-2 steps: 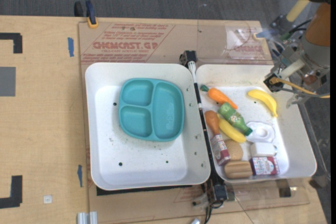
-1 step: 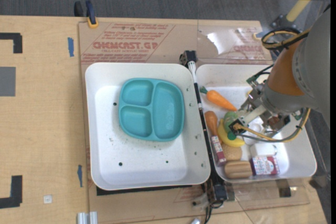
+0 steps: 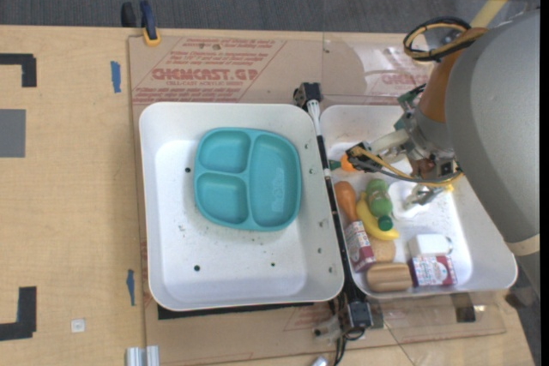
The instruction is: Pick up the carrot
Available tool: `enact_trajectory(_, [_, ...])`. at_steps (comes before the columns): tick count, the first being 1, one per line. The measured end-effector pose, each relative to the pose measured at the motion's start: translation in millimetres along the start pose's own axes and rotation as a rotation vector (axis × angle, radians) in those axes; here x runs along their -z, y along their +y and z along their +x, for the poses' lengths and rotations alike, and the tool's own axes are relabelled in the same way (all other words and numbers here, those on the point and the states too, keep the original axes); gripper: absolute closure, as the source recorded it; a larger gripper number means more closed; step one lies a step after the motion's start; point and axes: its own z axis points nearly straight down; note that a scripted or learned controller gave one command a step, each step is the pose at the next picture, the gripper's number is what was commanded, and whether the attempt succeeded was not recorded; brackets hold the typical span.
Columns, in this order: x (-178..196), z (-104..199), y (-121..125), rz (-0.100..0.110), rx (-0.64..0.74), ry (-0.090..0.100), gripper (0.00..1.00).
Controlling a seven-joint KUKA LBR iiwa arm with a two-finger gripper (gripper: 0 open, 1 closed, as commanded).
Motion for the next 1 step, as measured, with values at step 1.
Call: enact_trajectory(1, [97.5,4.2,-102.6,0.012,0.023,0.005,0.0])
